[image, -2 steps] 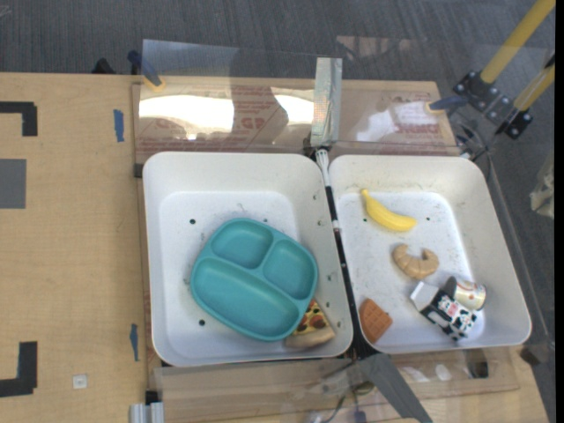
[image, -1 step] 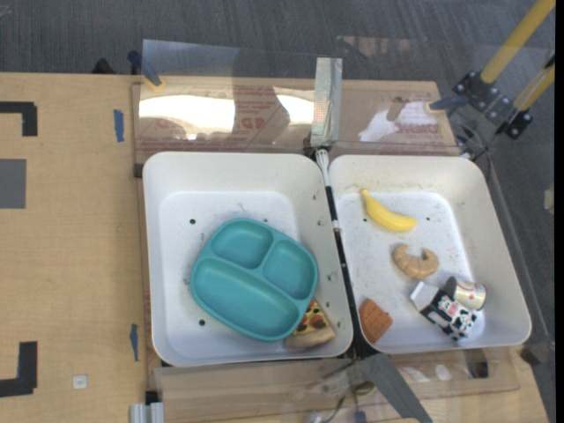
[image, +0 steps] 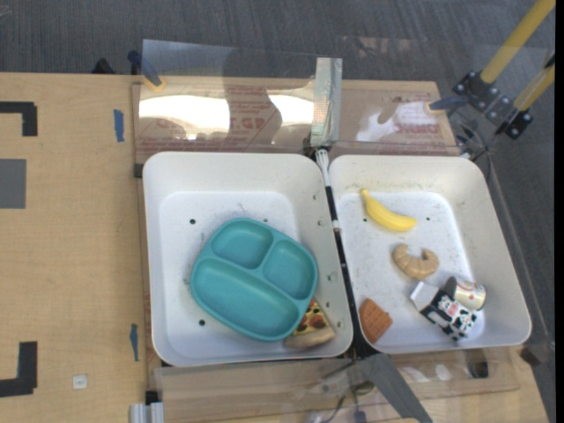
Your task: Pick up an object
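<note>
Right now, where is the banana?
The banana lies in the right bin, near its back left corner, just above the croissant.

Plastic bins and toy food on a wood-look bench.

The two shallow white bins, left point(image: 167, 263) and right point(image: 493, 227), look like smooth moulded plastic with a soft sheen, speckled with dark grit on their floors. The teal divided plate point(image: 254, 276) looks like smooth matt plastic. The yellow banana point(image: 388, 213) has a slick, plastic-like shine; the tan croissant point(image: 415, 261) and the orange-brown waffle piece point(image: 376, 320) look duller and ridged. The pizza slice point(image: 310, 326) has a matt crust. The light wooden bench top point(image: 62, 263) is flat and matt. Clear glossy sheeting point(image: 229, 95) behind the bins throws bright reflections, and the yellow poles point(image: 529, 25) look painted and smooth.
</note>
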You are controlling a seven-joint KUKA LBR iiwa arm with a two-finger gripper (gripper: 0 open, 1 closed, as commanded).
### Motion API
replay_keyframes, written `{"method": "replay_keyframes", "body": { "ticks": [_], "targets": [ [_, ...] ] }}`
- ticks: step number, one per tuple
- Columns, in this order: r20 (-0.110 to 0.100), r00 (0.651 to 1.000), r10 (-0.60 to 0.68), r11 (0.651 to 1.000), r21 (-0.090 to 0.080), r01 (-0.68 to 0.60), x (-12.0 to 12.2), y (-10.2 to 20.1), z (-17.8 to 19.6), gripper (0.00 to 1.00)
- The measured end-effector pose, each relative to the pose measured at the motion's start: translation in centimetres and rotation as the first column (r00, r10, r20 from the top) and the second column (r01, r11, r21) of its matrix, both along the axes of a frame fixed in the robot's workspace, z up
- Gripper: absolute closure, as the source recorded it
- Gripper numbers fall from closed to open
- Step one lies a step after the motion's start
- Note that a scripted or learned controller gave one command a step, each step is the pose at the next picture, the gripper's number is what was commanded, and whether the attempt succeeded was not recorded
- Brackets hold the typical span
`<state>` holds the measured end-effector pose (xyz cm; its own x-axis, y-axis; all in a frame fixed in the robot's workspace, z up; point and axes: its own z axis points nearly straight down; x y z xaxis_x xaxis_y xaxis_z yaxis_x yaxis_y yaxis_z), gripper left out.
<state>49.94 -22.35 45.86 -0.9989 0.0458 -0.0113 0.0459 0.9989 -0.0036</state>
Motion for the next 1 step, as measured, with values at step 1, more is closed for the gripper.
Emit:
{"method": "replay_keyframes", "body": {
  "ticks": [1],
  "targets": [
    [-0.005, 0.75, 0.661, 0.75, -0.004, -0.661, -1.86, 0.02, 1.55, 1.0]
  ]
}}
